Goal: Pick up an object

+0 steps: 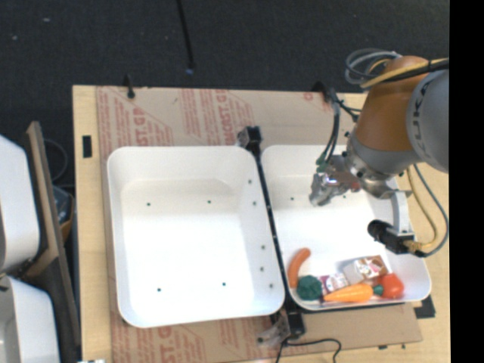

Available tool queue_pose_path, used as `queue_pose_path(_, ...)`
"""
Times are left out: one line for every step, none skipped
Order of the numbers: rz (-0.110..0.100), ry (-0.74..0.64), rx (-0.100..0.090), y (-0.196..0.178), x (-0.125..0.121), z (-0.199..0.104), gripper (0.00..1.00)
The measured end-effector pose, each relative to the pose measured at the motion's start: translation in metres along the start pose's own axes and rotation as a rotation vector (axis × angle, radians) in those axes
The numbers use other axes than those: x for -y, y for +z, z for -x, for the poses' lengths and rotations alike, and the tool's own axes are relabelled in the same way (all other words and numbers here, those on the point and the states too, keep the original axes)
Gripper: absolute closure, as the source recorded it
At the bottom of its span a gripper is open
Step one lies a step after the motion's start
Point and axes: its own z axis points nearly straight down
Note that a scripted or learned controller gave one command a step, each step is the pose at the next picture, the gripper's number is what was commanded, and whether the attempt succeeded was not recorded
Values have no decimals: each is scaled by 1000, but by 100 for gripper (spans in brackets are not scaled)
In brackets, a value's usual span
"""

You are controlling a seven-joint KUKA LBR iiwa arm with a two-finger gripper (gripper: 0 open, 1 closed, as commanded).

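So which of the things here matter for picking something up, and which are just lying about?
For the job:
gripper, over the right bin
orange sausage
green piece
carrot
small carton
red piece

Just lying about:
left bin
cardboard sheet
black cable

Two shallow white plastic bins sit side by side — left bin point(136, 195), right bin point(291, 169) holding small toy foods point(352, 278) along its near edge.
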Motion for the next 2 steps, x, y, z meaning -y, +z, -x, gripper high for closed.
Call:
queue_pose_path(1,1,0,-9,0,-43,100)
queue_pose_path(0,-1,0,-13,0,-102,100)
